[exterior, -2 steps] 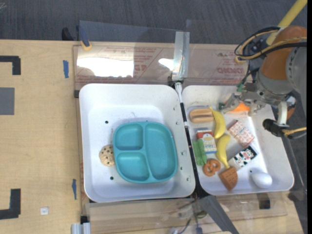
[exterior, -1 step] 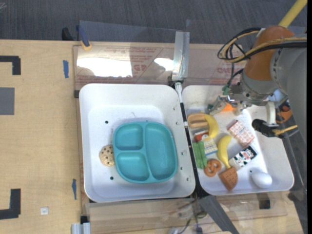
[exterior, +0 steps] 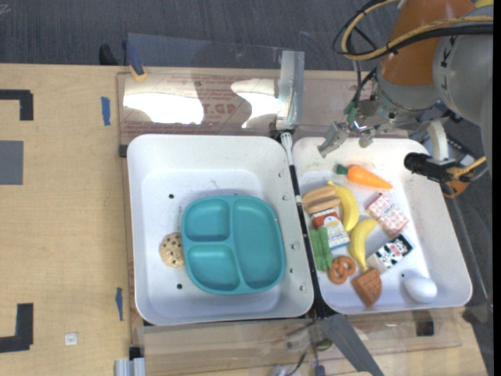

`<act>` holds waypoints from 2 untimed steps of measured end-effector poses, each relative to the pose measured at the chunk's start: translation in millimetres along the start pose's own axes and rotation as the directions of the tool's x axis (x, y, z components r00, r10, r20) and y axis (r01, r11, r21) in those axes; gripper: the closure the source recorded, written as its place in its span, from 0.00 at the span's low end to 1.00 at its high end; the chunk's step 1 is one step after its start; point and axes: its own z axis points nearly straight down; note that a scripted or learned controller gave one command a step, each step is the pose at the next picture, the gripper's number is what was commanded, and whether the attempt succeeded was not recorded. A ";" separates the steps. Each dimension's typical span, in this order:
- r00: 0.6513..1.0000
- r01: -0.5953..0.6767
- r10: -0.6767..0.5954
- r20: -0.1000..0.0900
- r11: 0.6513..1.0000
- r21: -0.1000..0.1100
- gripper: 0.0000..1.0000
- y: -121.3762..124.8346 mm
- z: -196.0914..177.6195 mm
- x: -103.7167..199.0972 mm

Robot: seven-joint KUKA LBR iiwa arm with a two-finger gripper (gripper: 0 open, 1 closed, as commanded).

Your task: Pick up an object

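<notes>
My gripper (exterior: 347,134) hangs over the far left corner of the right bin (exterior: 448,241), open, with nothing between its fingers. Just in front of it lies an orange carrot (exterior: 366,177). Further toward the front sit a burger (exterior: 319,200), two yellow bananas (exterior: 347,204), a small red and white carton (exterior: 334,229), a green bean pod (exterior: 322,247), a pretzel (exterior: 341,269), a pink box (exterior: 386,211), a black and white carton (exterior: 392,251), a brown wedge (exterior: 368,287) and a white oval object (exterior: 420,288).
The left bin (exterior: 149,163) holds a teal divided plate (exterior: 232,242) with a cookie (exterior: 171,249) beside it on the left. A clear panel (exterior: 203,92) and a metal post (exterior: 290,88) stand behind the bins. The arm's orange band (exterior: 427,22) and yellow cables loom at the upper right.
</notes>
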 end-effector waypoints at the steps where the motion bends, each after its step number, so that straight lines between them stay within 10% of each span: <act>1: 1.000 0.031 -0.031 0.002 1.000 0.000 0.00 -69.5 97.3 -28.1; 2: 0.986 0.165 -0.165 -0.017 0.986 0.014 0.00 -53.7 99.3 -57.4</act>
